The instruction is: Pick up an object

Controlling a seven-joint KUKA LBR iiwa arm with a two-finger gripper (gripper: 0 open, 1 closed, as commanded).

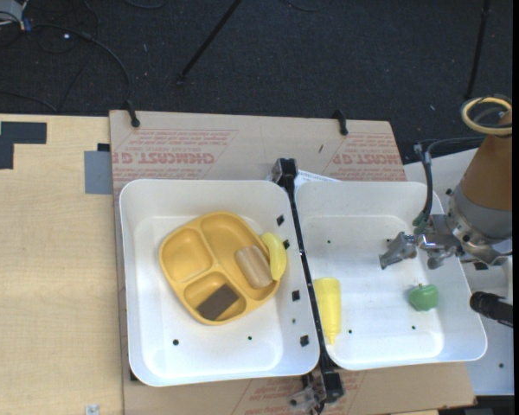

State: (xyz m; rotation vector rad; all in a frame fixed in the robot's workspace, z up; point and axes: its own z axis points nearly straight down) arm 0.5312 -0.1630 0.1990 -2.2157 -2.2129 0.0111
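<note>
My gripper (pixel 400 251) hangs over the right bin (pixel 363 201), near its right side, reaching in from the right. A small green object (pixel 423 296) lies on the bin floor just below and right of the gripper, apart from it. A yellow object (pixel 328 307) lies along the right bin's left wall. In the left bin (pixel 147 232) sits a yellow divided tray (pixel 190 253) holding a tan piece (pixel 253 267) and a brown piece (pixel 217 302). A yellow banana-like piece (pixel 275 255) rests on the tray's right rim. Nothing shows between the fingers.
A black divider bar (pixel 298 266) runs between the two bins. The bins rest on a cardboard sheet (pixel 242 150). A wooden bench top (pixel 43 275) extends to the left. Cables lie on the dark floor behind.
</note>
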